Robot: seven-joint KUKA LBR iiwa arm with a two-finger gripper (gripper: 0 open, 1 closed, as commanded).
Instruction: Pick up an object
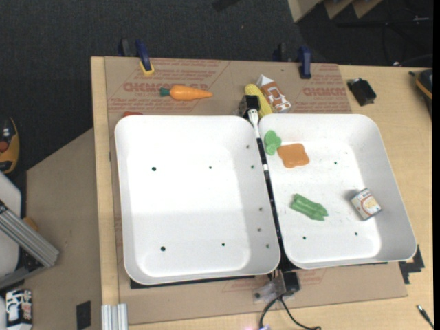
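The brown cardboard sheet under the bins bears faded red lettering, too faint to read. No other print is legible.

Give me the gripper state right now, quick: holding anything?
Gripper: cannot be told from this camera view. The green piece, orange piece and small box lie loose in the right bin.
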